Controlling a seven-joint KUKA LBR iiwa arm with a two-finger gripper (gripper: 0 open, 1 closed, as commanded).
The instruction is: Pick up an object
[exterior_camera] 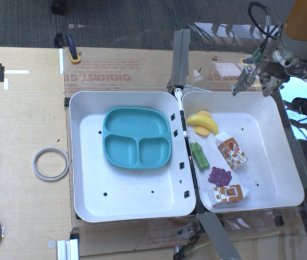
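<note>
Two shallow white plastic bins sit side by side on the bench, their rims meeting at a grey divider. The left bin holds a smooth teal plate, rounded at the corners and moulded into three compartments. The right bin holds the small things: a curved yellow banana near the back left, a stubby ridged green pickle just below it beside the divider, a little carton printed in white and orange lying tilted near the middle, a knobbly purple bunch of grapes in front of it, and a second carton on its side, close to the front wall.

The gripper hangs over the back rim of the right bin, toward its right corner, under the grey wrist and orange band. Its two dark fingers are spread apart with nothing between them. The banana is the nearest item, lying forward and to the left of it; the cartons, grapes and pickle lie well apart from it, further toward the front.

On the pale wooden bench to the left lies a roll of tape.
</note>
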